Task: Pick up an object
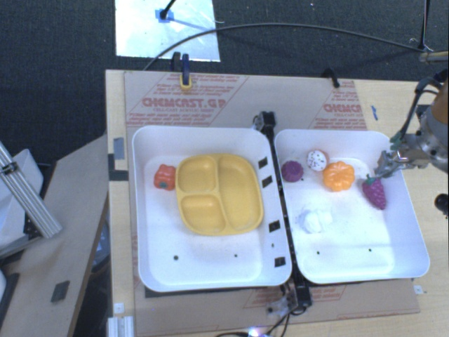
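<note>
Here, gripper (388,164) low over right bin's (393,258) right rim, fingertips at stem end of purple toy grape bunch (374,192); opening and grasp impossible to tell. Just left, orange toy pumpkin (339,176), white speckled ball (317,160), purple ball (292,170). Yellow divided plate (219,194) and red toy pepper (165,177) in left bin (210,272).

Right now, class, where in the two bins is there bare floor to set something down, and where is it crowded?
The right bin has a bare front strip, below the white lump. The left bin is bare along its front, below the yellow tray. Crowded: the right bin's back, with purple ball, orange fruit and grapes.
</note>
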Controlling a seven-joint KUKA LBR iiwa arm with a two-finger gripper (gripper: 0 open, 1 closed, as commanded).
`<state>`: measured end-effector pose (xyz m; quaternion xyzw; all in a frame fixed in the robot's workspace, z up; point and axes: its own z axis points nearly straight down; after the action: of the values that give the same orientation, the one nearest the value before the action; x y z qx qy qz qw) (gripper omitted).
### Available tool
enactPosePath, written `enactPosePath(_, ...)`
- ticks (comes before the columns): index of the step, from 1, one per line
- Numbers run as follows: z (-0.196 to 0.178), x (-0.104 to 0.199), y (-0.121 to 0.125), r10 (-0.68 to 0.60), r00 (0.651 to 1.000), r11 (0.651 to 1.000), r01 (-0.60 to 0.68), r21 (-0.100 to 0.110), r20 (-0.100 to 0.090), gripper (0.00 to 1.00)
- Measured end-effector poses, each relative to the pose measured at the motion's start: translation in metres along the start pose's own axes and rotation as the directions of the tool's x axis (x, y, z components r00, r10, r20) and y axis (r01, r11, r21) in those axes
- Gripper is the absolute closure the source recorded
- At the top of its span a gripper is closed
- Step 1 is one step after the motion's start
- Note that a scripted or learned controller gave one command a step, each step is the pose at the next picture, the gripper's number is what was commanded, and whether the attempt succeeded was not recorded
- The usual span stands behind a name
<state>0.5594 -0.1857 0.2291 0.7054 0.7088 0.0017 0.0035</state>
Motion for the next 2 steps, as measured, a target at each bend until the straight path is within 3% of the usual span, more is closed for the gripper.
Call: enactPosePath(2,-0.002,0.104,0.02,-0.006,1.0,1.0,0.006,0.004,-0.005,1.0)
